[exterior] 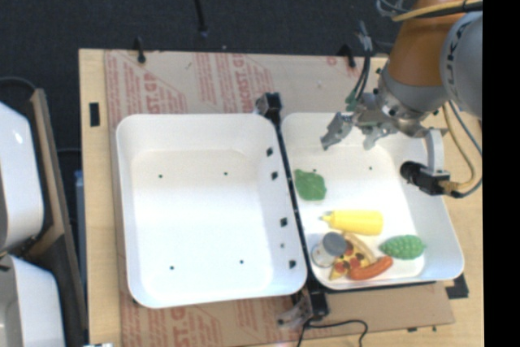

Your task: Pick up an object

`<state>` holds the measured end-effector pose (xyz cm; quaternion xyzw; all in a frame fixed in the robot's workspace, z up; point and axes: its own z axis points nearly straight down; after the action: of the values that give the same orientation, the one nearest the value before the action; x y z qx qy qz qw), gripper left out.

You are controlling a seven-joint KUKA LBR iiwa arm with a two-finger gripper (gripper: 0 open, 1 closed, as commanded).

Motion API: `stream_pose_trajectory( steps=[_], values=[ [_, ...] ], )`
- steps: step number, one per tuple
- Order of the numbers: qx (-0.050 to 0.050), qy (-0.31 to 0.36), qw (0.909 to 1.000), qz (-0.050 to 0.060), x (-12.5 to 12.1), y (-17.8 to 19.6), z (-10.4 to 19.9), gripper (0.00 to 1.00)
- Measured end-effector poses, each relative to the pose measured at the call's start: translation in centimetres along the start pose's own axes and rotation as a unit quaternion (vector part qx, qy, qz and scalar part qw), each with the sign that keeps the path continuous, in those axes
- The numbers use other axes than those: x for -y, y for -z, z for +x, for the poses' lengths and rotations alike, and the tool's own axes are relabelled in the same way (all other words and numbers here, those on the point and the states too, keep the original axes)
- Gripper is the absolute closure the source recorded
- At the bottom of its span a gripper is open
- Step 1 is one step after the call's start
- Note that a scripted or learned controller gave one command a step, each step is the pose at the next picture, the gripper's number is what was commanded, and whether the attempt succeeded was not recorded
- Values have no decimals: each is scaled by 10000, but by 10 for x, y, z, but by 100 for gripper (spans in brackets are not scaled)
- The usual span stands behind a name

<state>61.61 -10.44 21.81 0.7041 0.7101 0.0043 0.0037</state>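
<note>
Objects lay clustered in the right bin (pixel 422 211), and the gripper (pixel 356 132) hung over that bin's far edge, well apart from all of them. I could make out two fingers splayed with bare white floor between them, so I read the jaws as open and holding nothing.

The green lump (pixel 309 185) was the nearest candidate. It sat against the bin's left wall, beside the divider (pixel 280 175), and lay toward the near edge and slightly left of the jaws. It looked roundish, with no clear long axis, so I judged wrist angle would matter little there; the wall close beside it would, since one finger might foul on it.

The yellow piece (pixel 353 221) lay farther toward the near edge, its long axis running left to right across the bin, so I reckoned the jaws would have to close across its short width. Beyond it, along the near edge, sat the grey round thing (pixel 331 245), the red piece (pixel 370 268) and the green leafy piece (pixel 403 246), packed close, some touching. That crowding made them a poorer pick, in my judgement.

The left bin (pixel 203 207) played no part.
</note>
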Motion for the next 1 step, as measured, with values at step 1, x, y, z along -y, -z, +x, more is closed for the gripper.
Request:
stream_pose_trajectory(
  steps=[1],
  values=[
    [0, -30, 10000, 57, 65, -17, 49, 0]
  ],
)
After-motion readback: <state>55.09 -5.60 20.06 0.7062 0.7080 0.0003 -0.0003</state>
